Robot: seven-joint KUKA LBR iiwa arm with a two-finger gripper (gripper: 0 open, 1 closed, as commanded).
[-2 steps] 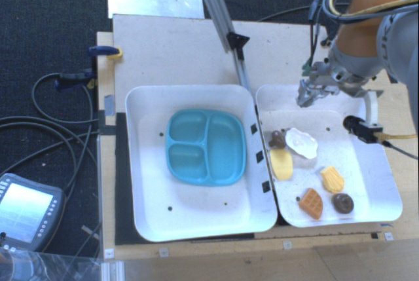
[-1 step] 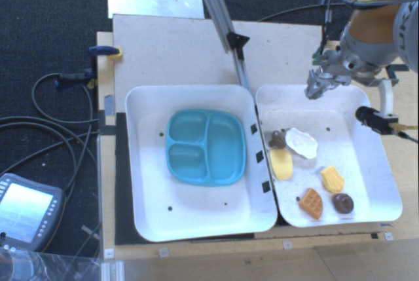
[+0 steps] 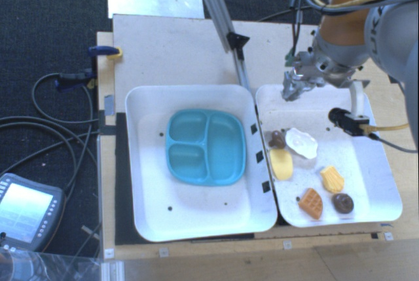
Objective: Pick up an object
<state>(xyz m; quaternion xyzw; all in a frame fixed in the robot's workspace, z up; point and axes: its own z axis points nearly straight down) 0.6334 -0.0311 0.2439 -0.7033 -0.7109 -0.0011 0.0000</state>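
My gripper [image 3: 291,91] hangs over the far left corner of the right bin [image 3: 380,162], well above its floor. Nothing shows beneath it. Nearer the front lie several small food items: a white piece [image 3: 302,143] with a small brown piece [image 3: 277,139] touching its left side, and a pale yellow piece [image 3: 282,164] just in front of them. Further right sit a yellow-orange block [image 3: 332,179], an orange waffle [image 3: 311,204] and a dark brown doughnut [image 3: 342,203]. All of them lie apart from the gripper.
The left bin [image 3: 147,162] holds a blue divided plate [image 3: 206,147]. A slanted metal pole [image 3: 219,4] runs down to the ridge between the bins. A black fitting with a yellow cable [image 3: 350,121] hangs off the arm over the right bin.
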